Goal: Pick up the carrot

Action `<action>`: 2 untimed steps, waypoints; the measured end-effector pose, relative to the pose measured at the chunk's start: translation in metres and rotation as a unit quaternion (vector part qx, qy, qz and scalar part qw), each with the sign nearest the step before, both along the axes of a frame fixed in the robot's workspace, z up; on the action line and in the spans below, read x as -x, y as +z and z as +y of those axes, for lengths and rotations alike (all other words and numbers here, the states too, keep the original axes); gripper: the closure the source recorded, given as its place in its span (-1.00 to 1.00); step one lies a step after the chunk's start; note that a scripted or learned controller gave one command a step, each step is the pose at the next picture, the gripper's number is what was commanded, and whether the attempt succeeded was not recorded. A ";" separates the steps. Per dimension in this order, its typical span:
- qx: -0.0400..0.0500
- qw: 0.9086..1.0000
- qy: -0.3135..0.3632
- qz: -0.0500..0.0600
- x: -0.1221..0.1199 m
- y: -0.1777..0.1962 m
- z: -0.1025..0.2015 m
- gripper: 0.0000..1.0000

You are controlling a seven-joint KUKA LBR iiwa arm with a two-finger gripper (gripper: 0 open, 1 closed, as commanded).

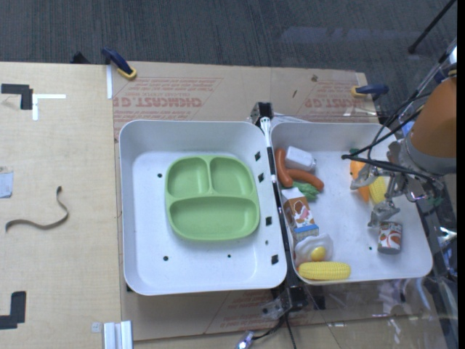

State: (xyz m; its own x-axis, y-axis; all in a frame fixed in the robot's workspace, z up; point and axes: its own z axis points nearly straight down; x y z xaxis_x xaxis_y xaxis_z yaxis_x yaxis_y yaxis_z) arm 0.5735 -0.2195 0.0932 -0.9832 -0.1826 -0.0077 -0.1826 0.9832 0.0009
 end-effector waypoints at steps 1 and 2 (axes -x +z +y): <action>0.001 1.000 0.002 -0.003 -0.003 0.011 0.001 1.00; 0.001 0.993 -0.122 0.000 -0.027 0.095 0.022 1.00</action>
